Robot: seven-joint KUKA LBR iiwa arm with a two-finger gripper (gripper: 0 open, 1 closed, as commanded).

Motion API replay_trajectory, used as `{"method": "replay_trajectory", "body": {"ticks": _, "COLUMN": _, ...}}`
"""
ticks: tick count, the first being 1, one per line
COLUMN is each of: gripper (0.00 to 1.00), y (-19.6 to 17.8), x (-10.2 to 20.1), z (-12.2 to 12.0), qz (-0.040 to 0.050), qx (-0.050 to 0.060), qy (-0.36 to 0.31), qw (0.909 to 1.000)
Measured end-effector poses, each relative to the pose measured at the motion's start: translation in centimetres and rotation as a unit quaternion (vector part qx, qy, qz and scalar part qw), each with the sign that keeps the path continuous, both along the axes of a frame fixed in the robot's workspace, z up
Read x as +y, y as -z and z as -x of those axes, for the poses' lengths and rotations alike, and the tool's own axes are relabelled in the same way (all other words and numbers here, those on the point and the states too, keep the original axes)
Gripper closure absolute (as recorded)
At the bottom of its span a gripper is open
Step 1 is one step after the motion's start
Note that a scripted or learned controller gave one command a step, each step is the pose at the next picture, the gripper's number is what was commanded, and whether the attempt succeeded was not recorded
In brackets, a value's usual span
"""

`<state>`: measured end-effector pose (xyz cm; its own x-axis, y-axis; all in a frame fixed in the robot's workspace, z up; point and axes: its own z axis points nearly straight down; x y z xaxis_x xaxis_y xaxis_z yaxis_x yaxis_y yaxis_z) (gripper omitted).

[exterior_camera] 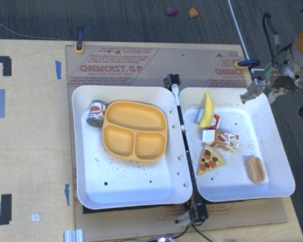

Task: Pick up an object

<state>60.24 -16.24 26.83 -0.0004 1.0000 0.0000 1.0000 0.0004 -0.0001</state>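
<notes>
The tool [263, 88] is hanging at the 1 o'clock corner of the right bin [280, 153], just over its rim. Its 2 fingers are looking spread apart, and nothing is sitting between them.

The things to pick are lying well apart from it, toward 8 o'clock. The banana [207, 110] is the nearest one. Below it are sitting a small white block [208, 135], a snack packet [226, 141] and a pizza slice [210, 160]. A hot dog [255, 169] is lying alone at 5 o'clock in the bin.

The left bin [86, 175] is holding a yellow tray [135, 130] and a can [96, 113].

To do this step well, I think the tool should be going for the hot dog. It has free space all around it. The fingers should be coming straight down across its short side.
</notes>
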Motion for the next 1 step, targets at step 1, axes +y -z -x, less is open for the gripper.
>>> {"method": "replay_trajectory", "body": {"ticks": 1, "gripper": 0.0, "y": 16.53, "x": 5.68, "z": 2.12, "qz": -0.0004, "qx": 0.001, "qy": 0.0, "qw": 1.0}}
